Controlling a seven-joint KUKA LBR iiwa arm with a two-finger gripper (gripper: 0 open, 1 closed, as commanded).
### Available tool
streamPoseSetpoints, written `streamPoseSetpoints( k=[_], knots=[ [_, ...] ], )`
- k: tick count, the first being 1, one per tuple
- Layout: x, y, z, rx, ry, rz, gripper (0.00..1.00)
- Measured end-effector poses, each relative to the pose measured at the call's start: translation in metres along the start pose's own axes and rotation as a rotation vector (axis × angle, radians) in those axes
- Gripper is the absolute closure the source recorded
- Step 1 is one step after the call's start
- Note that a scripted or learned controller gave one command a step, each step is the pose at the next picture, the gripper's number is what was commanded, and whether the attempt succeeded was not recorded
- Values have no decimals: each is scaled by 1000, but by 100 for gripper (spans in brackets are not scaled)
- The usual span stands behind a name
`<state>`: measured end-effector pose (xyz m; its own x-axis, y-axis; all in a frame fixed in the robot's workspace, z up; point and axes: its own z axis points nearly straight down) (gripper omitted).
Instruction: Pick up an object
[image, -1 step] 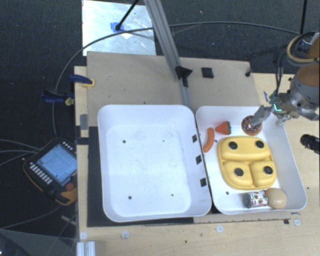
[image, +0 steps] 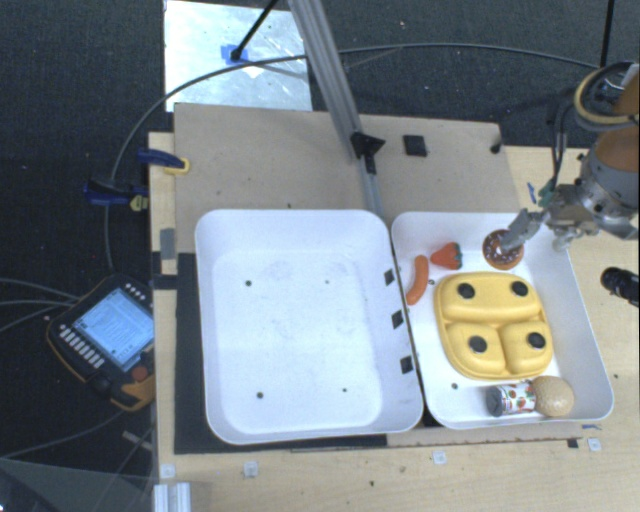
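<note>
The right bin (image: 590, 350) holds several objects. A large yellow moulded piece (image: 492, 323) with black dots lies in its middle. An orange sausage (image: 417, 279) and a small red piece (image: 447, 256) lie at the bin's upper left. A brown doughnut (image: 500, 253) sits at the top. A small can (image: 510, 400) and a beige rounded lump (image: 552, 396) rest at the bottom edge. My gripper (image: 517, 237) reaches in from the right, its tip over the doughnut's upper right edge. Whether it touches the doughnut is unclear.
The left bin (image: 290, 320) lies beside the right one on the brown bench. A metal pole (image: 335, 80) slants across the top. A handheld pendant (image: 105, 335) and cables lie on the floor at left.
</note>
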<state>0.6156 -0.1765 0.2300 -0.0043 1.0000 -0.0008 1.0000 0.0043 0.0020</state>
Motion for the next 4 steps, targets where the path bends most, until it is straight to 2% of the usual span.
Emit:
streamPoseSetpoints(
  k=[1, 2, 3, 4],
  knots=[
    [1, 0, 63, 5, 1, 2, 0],
    [-1, 2, 96, -9, -2, -1, 0],
    [-1, 2, 101, -11, -2, 0, 0],
    [-1, 5, 88, -19, -1, 0, 100]
  ],
)
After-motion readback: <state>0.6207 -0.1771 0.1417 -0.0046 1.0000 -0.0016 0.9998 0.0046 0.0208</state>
